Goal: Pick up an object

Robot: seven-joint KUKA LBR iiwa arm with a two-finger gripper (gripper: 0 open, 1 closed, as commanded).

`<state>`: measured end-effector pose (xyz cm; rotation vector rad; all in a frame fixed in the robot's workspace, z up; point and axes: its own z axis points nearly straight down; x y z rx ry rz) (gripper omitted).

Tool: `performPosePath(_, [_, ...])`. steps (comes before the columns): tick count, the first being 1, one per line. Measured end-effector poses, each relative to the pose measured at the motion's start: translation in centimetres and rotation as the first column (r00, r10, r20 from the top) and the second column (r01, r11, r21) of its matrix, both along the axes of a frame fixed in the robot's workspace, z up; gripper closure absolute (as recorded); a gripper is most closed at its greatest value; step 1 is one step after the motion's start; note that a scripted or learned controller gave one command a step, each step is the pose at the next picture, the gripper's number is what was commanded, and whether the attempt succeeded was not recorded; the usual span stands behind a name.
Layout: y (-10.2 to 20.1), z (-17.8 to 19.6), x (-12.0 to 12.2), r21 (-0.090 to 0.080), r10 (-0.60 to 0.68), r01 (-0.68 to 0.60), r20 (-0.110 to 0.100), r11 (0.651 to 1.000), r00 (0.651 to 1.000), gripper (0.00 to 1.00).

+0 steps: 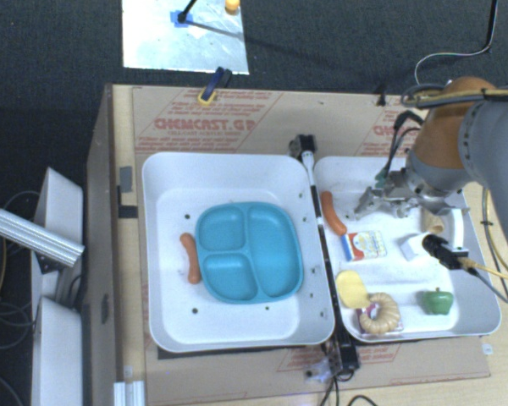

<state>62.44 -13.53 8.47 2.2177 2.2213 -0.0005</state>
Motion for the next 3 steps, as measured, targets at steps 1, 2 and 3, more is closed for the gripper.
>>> performPosePath(1, [5.1, 0.0, -4.9, 0.003, 0.001, -0.001, -0.001, 1.0, 1.0, 0.0])
performPosePath(2, [3.7, 0.0, 3.7, 0.001, 0.003, -0.003, 0.002, 1.0, 1.0, 0.0])
performPosePath(3, [3.7, 1.1, 3.8, 0.001, 0.006, -0.006, 0.004, 1.0, 1.0, 1.0])
